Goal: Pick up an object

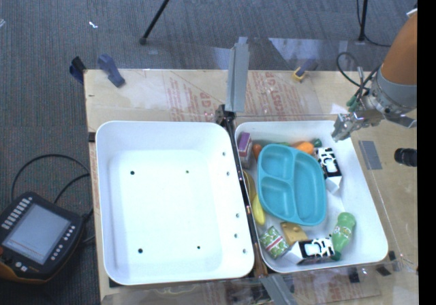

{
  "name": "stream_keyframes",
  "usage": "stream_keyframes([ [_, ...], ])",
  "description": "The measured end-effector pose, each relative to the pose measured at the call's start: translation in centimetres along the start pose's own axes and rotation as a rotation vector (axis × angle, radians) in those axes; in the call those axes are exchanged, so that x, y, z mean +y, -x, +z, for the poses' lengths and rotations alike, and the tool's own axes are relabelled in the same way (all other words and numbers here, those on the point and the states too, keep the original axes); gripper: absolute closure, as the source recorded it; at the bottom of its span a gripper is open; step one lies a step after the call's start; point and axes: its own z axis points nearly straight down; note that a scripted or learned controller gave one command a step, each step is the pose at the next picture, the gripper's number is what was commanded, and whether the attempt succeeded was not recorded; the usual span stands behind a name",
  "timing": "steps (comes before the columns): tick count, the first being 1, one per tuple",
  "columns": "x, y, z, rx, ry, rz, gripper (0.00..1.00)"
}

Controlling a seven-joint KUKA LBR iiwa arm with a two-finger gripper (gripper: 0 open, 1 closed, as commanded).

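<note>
The tool (343, 126) hangs over the far right corner of the right bin (368, 208), and I cannot tell if it grips anything. In that bin a blue tray (293, 184) lies in the middle, with a green bottle (343, 230) near the front right corner and a yellow banana (258, 210) by the left wall. The left bin (109, 161) sits beside it on the desk (157, 96).

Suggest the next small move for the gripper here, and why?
Probably shift it a little left and lower it toward the black-and-white carton. The gripper sits over the right bin's upper right corner, nothing visible between its fingers. That carton lies nearest, just below it beside the blue divided tray, and looks less crowded than the items at the bin's bottom.
</note>
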Motion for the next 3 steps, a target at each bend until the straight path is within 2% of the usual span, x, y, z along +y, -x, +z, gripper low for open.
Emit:
stream_keyframes([
  [1, 0.0, 0.0, 0.1, 0.001, -0.002, -0.001, 0.0],
  [2, -1.7, -2.1, 9.2, -0.007, 0.016, 0.003, 0.0],
  [3, -1.7, -1.9, 8.1, -0.01, 0.018, 0.004, 1.0],
])
